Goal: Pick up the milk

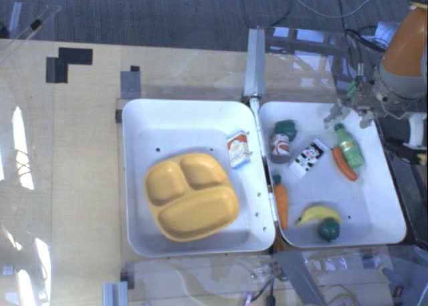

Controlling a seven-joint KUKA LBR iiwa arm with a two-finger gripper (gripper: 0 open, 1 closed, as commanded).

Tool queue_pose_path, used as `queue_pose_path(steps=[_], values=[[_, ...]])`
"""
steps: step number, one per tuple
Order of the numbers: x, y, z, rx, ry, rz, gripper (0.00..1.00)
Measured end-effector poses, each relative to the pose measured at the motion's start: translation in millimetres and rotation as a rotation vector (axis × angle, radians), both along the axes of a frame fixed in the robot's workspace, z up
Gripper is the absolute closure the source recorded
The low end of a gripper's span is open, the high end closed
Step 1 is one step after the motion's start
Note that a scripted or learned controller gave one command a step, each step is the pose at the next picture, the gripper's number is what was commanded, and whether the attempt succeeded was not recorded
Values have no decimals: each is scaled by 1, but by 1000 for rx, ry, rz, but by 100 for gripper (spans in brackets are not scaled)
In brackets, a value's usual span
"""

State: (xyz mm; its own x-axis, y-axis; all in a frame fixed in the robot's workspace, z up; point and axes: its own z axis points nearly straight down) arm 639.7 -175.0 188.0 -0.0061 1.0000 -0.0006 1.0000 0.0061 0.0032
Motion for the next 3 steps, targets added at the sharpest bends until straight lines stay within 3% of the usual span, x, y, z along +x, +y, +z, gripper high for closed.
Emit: queue_pose_path(steps=[1,2,3], values=[[-7,47,-92,1,2,-162,0],[-41,42,-98,2,-11,-172,0],[-39,43,-88,2,-16,-170,100]])
